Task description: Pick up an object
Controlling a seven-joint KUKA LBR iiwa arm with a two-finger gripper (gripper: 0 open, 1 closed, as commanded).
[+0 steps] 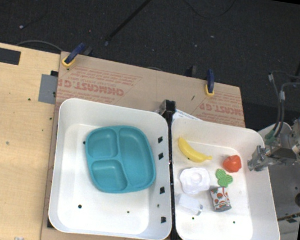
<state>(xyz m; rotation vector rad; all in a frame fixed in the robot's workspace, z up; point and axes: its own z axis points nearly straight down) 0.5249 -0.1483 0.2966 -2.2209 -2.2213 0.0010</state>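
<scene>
Camera view: gripper [258, 159] at right bin's [259, 234] right rim; cannot tell how it is set, nothing seen held. Tomato [233, 163] just beside it, likeliest pick. Banana [192, 150], white cup [195, 178], carton [220, 199] crowd mid-bin. Left bin [61, 210] carries teal tray [120, 159].

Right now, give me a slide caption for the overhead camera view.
Gripper at the right bin's edge near a tomato; teal divided plate in the left bin.

Gripper [258, 158] small, dim — finger gap unreadable. Arm behind it cut off by frame edge. White items [194, 179] left of gripper — washed out against bin, shapes unclear.
</scene>
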